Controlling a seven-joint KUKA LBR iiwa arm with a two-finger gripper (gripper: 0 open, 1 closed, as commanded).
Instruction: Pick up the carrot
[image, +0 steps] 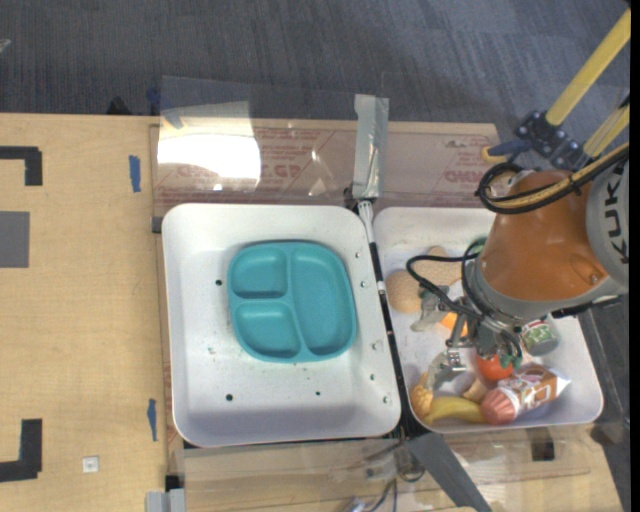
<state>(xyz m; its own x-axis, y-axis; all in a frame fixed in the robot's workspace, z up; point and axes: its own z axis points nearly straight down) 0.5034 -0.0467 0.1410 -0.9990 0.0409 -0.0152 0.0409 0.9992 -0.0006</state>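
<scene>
The carrot shows as a small orange piece in the right bin, mostly hidden under the gripper. My gripper hangs low over the middle of that bin, right over the carrot, below the orange band of the arm. I cannot make out whether it touches the carrot.
Around the gripper lie a red tomato, a yellow banana, a red-and-white packet, a green item and a beige round item. The left bin holds a teal divided plate.
</scene>
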